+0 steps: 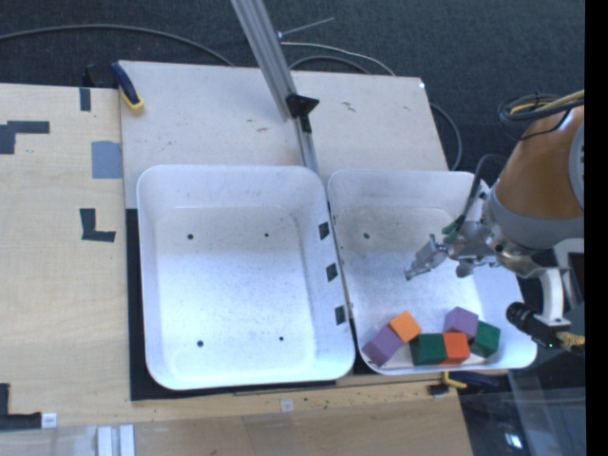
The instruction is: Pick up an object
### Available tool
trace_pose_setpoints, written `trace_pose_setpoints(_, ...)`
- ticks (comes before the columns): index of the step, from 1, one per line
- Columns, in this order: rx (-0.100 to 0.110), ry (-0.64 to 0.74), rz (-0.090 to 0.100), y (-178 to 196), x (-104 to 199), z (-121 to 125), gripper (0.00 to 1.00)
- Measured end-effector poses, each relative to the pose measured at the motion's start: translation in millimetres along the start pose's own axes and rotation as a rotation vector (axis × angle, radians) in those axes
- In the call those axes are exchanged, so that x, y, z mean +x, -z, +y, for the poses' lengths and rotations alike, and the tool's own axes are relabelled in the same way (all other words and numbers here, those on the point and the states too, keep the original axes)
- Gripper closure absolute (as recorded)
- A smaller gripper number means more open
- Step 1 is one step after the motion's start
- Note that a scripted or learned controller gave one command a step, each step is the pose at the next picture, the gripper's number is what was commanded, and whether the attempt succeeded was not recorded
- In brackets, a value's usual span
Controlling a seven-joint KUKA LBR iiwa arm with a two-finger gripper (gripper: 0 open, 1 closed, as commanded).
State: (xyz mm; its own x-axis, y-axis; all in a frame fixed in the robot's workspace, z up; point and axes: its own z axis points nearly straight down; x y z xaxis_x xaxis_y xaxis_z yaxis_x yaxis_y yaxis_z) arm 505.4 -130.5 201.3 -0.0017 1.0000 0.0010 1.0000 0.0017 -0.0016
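Blocks (pixel 432 338) clustered at near edge of right bin (pixel 380 207) — orange, purple, green, touching. Hand (pixel 425 259) above bin's middle, holding nothing; fingers' spread: cannot tell. Best target — orange block (pixel 405 326), top of pile, freest sides.

A slanted metal rail (pixel 269 46) crosses the pale worktop (pixel 47 255) above the left bin (pixel 152 255). Black cables (pixel 114 34) trail over the dark floor (pixel 456 27).

6 small blocks (pixel 432 338), 2 purple, 2 orange, 2 green, clustered at the right bin's (pixel 399 193) near edge.
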Motion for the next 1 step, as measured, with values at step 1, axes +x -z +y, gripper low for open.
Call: trace_pose_setpoints(1,0.003,-0.001,-0.001,-113.4,29.9,4.5,0.00)
